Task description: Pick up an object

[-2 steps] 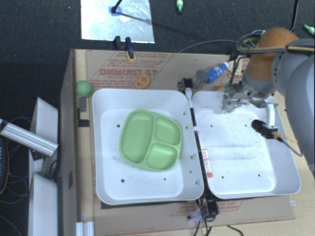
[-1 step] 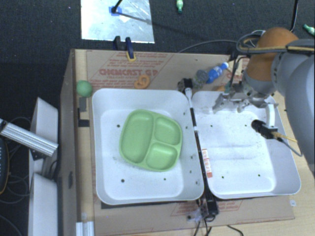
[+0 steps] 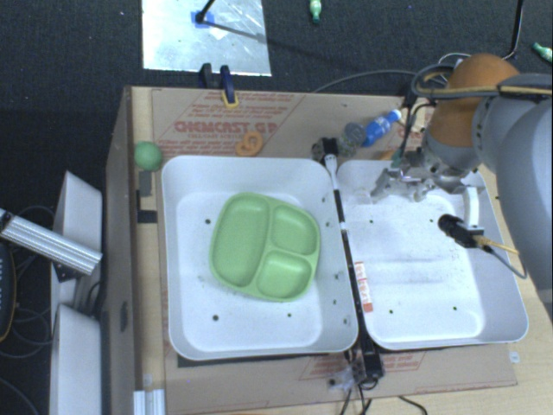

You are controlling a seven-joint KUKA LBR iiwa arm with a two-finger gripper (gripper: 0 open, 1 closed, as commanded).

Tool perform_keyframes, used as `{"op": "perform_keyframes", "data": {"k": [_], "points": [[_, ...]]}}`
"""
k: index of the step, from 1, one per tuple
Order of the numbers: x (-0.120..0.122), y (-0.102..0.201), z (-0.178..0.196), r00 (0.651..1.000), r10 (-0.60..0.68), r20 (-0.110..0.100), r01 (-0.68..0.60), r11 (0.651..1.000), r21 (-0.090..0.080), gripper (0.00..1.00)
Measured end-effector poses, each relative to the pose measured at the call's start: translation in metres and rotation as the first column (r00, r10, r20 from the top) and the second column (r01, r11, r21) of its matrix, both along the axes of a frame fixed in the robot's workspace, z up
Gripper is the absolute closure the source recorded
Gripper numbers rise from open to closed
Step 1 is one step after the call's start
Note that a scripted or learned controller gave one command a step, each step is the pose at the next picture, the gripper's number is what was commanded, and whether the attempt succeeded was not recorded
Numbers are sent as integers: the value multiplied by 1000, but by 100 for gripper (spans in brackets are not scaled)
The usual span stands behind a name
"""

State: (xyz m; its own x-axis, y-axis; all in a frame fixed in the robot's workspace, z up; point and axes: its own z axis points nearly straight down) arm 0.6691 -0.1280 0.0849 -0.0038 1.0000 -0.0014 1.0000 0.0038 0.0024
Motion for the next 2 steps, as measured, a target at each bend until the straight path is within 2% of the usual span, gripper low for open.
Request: {"op": "perform_keyframes", "data": {"k": [1, 2], "points": [[1, 0, 12, 1000, 1, 4, -1, 1000, -1, 100], [1, 0, 11, 1000, 1, 3, -1, 1000, -1, 0]]}}
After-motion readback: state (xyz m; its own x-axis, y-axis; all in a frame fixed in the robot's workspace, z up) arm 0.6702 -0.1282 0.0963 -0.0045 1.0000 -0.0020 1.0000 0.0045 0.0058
